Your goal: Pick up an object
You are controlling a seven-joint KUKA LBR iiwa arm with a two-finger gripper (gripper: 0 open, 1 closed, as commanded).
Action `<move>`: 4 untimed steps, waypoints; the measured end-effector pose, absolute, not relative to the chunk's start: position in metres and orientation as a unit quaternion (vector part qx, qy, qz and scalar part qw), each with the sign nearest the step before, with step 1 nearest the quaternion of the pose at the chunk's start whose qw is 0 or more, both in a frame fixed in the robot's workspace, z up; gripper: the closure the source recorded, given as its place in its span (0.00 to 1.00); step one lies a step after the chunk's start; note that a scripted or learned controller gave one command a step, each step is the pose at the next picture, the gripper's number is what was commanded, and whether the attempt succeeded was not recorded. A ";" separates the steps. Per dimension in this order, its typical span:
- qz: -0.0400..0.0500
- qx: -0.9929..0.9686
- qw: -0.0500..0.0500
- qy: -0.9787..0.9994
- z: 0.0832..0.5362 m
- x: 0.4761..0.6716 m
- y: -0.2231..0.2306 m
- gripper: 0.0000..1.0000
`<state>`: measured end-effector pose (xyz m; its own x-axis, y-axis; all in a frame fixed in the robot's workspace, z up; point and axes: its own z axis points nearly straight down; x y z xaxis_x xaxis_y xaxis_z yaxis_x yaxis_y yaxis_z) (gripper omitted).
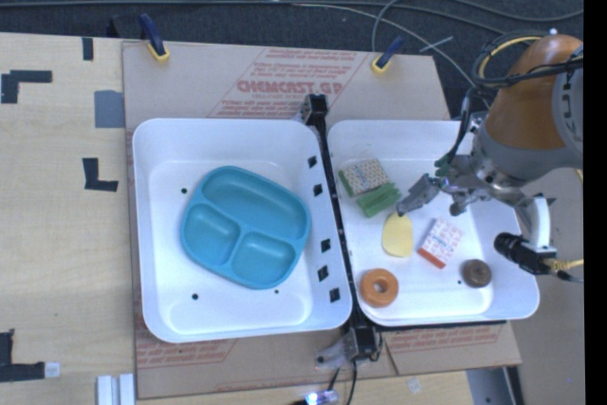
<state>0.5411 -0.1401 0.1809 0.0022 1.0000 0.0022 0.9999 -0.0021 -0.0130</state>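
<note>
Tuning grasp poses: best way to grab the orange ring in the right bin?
The orange ring lies flat near the right bin's front-left corner. Probably come straight down and pinch across one side of the band, one finger in the hole; approach from its right, away from the wall.

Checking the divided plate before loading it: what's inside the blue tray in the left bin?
The blue tray shows three bare compartments with nothing lying in them. It rests on the left bin floor; whatever is beneath the tray is covered.
</note>
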 end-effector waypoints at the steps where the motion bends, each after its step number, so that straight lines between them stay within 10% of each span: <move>1: 0.001 -0.707 0.001 -0.708 0.187 0.544 -0.140 0.00; 3: 0.001 -0.708 -0.005 -0.707 0.086 0.535 -0.147 0.00; 4: -0.001 -0.707 -0.006 -0.707 0.099 0.538 -0.146 1.00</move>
<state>0.5377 -0.1465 0.0991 -0.0002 1.0000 -0.0071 0.9999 0.0003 0.0111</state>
